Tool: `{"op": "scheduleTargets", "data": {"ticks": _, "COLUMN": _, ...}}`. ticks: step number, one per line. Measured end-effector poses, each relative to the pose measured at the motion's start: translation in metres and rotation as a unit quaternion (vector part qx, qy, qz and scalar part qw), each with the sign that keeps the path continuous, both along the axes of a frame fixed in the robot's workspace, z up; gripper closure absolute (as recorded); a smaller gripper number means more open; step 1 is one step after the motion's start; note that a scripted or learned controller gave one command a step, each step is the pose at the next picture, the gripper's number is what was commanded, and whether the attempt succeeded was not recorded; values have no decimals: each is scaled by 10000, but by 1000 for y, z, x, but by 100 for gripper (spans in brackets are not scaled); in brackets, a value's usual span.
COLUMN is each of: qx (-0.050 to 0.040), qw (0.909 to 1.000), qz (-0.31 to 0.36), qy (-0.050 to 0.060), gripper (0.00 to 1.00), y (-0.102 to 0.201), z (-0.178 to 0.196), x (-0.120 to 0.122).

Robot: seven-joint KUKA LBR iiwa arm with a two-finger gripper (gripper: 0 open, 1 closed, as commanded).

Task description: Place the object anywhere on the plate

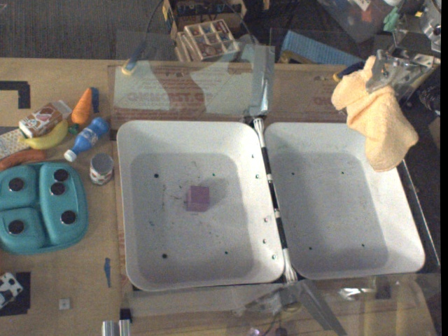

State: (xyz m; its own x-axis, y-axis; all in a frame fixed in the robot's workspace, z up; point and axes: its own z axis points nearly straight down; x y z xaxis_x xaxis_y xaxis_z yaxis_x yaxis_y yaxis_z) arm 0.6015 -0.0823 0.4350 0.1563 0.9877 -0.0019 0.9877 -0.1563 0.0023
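Note:
A yellow cloth (374,121) hangs bunched from my gripper (379,74) at the upper right, over the far right corner of the right bin (350,257). The gripper is shut on the cloth's top, and the rest droops down over the bin's rim. The teal sectioned plate (42,187) lies on the bench at the far left, outside both bins and well away from the gripper. A small purple square block (198,197) lies flat in the middle of the left bin (140,257).
Beside the plate's far edge stand a small grey can (101,168), a blue bottle (87,138), a banana (47,138), a carrot (83,106) and a packet (40,120). A box of items (208,38) sits behind the bins.

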Motion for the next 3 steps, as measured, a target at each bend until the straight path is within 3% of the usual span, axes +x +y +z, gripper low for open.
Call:
{"op": "scheduleTargets", "data": {"ticks": 1, "qx": 7, "qw": 9999, "qz": -103, "qy": 18, "gripper": 100, "y": 77, "z": -101, "x": 33}}
{"op": "scheduleTargets", "data": {"ticks": 2, "qx": -4, "qw": 9909, "qz": 1346, "qy": -10, "gripper": 100, "y": 96, "z": -91, "x": 66}}
{"op": "scheduleTargets", "data": {"ticks": 3, "qx": 8, "qw": 9864, "qz": 1641, "qy": 10, "gripper": 100, "y": 181, "z": -175, "x": 39}}
